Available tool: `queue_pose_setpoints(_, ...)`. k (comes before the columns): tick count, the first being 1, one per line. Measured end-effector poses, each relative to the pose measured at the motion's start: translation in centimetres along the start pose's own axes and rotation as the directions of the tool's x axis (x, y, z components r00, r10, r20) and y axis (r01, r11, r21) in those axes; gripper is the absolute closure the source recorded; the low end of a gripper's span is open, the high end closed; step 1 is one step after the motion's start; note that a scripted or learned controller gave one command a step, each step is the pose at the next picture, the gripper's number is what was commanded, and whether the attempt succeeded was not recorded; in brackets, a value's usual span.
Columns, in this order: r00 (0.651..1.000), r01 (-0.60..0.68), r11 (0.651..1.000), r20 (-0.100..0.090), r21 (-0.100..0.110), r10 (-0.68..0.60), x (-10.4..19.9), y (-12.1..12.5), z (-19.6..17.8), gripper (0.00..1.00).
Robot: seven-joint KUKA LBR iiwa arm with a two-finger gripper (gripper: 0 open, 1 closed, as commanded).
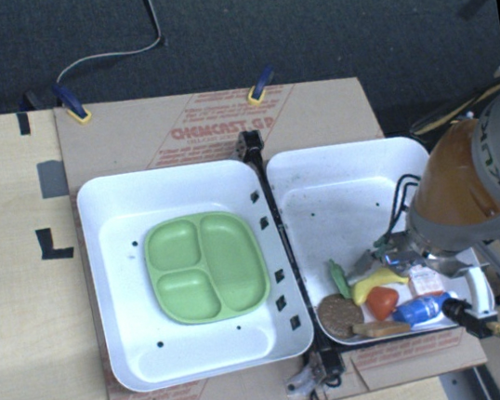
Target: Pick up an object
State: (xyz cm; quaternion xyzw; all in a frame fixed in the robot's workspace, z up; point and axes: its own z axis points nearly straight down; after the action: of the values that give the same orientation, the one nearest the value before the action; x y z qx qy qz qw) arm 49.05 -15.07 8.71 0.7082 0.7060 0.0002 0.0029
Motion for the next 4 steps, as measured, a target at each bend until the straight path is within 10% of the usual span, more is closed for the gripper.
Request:
queue_pose_setpoints(1,1.000,0.005,1.000,-0.003,-0.002,-0.005,5.8,4.4,0.1,0.00)
queue_pose_setpoints(2,1.000,0.004,1.000,0.000,-0.002,-0.004,5.7,4.4,-0.9,1.00)
queue_pose_setpoints(3,1.000,0.005,1.000,-0.005,0.004,-0.005,13.8,8.9,-9.7,1.00)
queue_pose_setpoints(4,1.000,0.003,1.000,-0.003,0.006,-0.003,8.1,10.5,-9.7,1.00)
